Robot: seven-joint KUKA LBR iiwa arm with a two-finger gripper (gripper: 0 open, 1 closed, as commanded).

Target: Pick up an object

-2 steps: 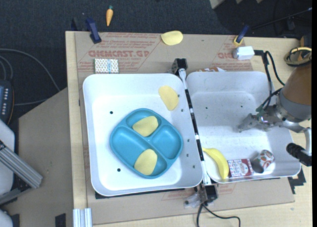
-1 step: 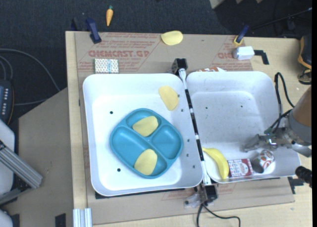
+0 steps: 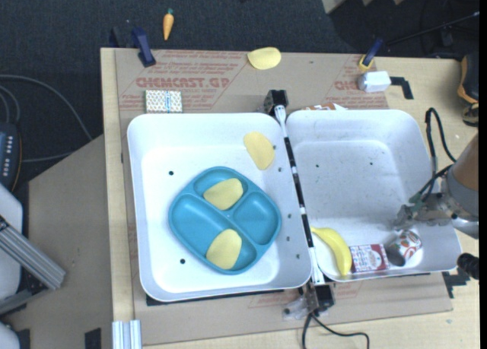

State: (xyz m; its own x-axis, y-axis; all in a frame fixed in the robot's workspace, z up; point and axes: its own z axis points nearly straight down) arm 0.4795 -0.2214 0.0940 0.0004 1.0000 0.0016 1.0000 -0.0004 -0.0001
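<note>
In the right bin (image 3: 358, 157), a banana (image 3: 335, 249) lies at the near left corner. A red and white packet (image 3: 368, 257) sits beside it, and next to that a small round red and white object (image 3: 404, 248). My gripper (image 3: 413, 218) hangs at the bin's right side, just above and slightly behind the round object, on the grey arm (image 3: 466, 188) that reaches in from the right. Nothing can be seen held in it. The left bin (image 3: 152, 157) holds a blue divided plate (image 3: 259, 218) bearing two yellow pieces (image 3: 223, 193) (image 3: 224, 248), with a third yellow piece (image 3: 259, 149) lying loose behind it.
On the bench behind the bins lie a yellow piece (image 3: 264, 58), a small carrot (image 3: 168, 24), a patterned card (image 3: 163, 100) and a white block (image 3: 376, 80). A black divider (image 3: 293, 180) separates the bins. Cables run along the right bin's right edge.
</note>
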